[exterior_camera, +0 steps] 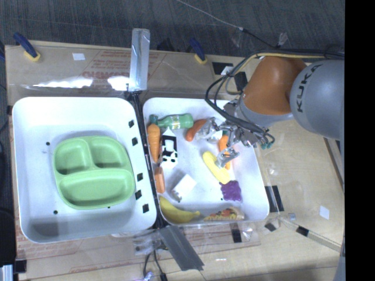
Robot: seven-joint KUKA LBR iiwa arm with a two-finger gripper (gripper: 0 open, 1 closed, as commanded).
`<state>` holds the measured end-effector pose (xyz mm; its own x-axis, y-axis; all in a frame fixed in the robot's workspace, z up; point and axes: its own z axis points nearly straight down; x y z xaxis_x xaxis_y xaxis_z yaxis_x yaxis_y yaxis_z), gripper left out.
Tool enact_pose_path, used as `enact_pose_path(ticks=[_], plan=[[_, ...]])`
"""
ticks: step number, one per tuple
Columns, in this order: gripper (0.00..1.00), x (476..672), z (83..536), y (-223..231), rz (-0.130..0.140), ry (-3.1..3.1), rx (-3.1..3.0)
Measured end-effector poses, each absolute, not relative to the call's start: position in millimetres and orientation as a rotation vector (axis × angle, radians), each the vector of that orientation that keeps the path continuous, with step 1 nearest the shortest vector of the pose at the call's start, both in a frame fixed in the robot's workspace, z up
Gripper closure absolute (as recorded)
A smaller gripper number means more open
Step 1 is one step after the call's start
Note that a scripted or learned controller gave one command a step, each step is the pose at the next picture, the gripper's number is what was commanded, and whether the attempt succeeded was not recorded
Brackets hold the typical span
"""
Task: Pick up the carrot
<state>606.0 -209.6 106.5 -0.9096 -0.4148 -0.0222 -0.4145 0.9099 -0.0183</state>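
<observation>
Carrot (153,142) lies along the left wall of the right bin (253,174), we see, its long axis running near to far, green top toward the far end beside a green bottle (174,121). Both white bins sit on a pale wooden bench (304,180) with dark floor beyond it. We read "KUKA" on the grey arm (316,98). The gripper (227,148) hangs above a yellow piece (214,167), well apart from the carrot; whether it is closed we cannot tell
</observation>
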Motion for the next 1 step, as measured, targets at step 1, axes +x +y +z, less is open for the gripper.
enact_pose_path(ticks=[1], plan=[[1.00,607.4,118.1,-208.4,-0.023,3.042,-0.670]])
